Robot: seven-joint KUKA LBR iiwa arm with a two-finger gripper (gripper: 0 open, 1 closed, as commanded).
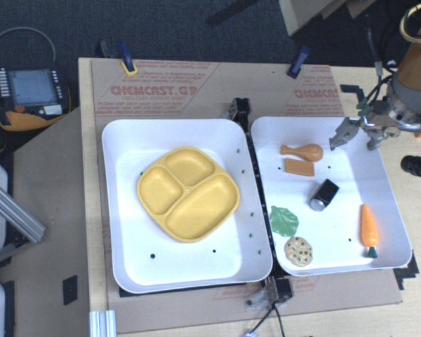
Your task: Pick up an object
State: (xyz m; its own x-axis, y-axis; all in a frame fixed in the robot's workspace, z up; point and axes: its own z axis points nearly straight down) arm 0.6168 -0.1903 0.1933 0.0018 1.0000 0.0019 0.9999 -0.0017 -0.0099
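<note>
The gripper [356, 133], its 2 fingers apart and holding nothing, hangs over the right bin [389, 181] near the drumstick [302, 151]. Its round shape may slip out sideways.

Floor: dark blue carpet [161, 20] beyond the bench's far edge.
Bench: pale board [196, 90], red lettering, clamps [128, 65] on the far edge.
Left: handheld controller [28, 93].

1. Left bin [119, 188] — divided plate [188, 192] lies at its middle.
2. Right bin [386, 188] — drumstick [302, 151] at the back, block [299, 167] just before it.
3. Cylinder [323, 194] mid-bin; leaf [283, 220] and cookie [298, 250] front left; carrot [368, 227] right.
</note>
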